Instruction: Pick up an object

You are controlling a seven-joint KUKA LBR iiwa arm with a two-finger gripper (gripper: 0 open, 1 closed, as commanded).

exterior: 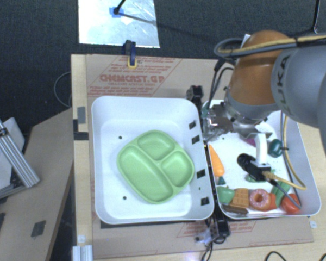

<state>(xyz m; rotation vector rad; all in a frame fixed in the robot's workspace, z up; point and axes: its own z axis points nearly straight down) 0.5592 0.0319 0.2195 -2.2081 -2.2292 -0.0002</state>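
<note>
The orange plastic toy carrot point(216, 162) lies against the left wall of the right-hand shallow white bin point(304, 156), near the end effector point(259, 148), whose opening I cannot tell. So close to that wall, a descent could strike the rim and come up empty.

Counting two white bins, left bin point(111, 116) and right bin point(308, 174), together carrying one green divided plate point(155, 166), one orange carrot point(217, 162), one pink-frosted doughnut point(259, 199), one tan waffle piece point(239, 198) and one red fruit point(291, 202).
</note>
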